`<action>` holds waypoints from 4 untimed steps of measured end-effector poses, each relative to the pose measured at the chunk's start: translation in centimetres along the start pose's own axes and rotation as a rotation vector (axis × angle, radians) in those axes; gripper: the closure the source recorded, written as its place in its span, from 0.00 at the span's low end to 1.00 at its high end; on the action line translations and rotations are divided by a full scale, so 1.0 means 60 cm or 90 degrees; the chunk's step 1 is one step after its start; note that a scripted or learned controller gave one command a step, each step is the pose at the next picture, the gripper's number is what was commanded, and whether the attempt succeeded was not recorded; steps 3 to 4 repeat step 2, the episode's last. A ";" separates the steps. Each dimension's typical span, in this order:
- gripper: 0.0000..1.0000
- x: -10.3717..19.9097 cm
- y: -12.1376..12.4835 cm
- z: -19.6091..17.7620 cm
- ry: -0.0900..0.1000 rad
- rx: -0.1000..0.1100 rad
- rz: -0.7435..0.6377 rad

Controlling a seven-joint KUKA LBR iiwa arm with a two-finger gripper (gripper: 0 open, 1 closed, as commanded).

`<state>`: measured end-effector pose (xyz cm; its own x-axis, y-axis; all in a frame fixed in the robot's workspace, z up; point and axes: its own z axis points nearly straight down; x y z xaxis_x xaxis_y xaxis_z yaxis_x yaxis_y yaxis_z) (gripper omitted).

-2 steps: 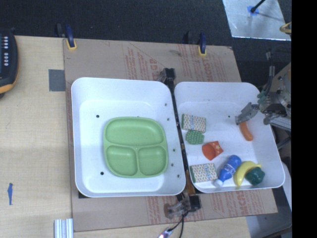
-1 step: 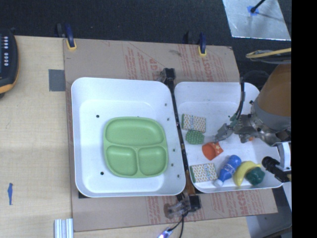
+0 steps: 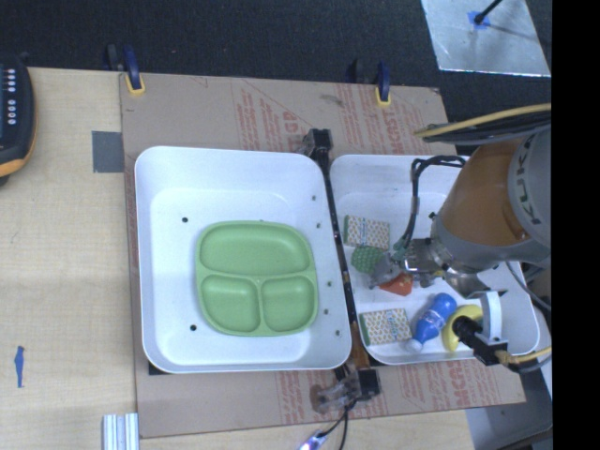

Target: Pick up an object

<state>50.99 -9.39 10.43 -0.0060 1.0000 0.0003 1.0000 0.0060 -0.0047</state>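
Orange and grey, your arm hangs over the right bin (image 3: 375, 172); its claw (image 3: 398, 270) sits among the objects (image 3: 412, 317) at centre-right, apparently unlifted. You cannot tell its state.

The place looked like a robotics lab or test workshop rather than a home. A flat brown cardboard sheet (image 3: 281, 111) was fastened to a pale wooden bench (image 3: 56, 279) by blue-handled spring clamps (image 3: 133, 71) at about eleven and one o'clock. Two shallow white plastic bins (image 3: 155, 251) sat side by side on it, joined by black brackets (image 3: 319, 142) at twelve and six o'clock. A grey industrial arm with an orange band (image 3: 487, 204) reached in at three o'clock, trailing black cable (image 3: 417, 195). Dark carpet (image 3: 234, 17) lay beyond the bench, with a black and orange handheld control unit (image 3: 14, 115) at nine o'clock.
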 end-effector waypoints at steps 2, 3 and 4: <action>1.00 0.097 0.013 -0.208 0.000 -0.002 0.000; 1.00 0.097 0.013 -0.208 0.000 -0.002 0.000; 1.00 0.097 0.013 -0.208 0.000 -0.002 0.000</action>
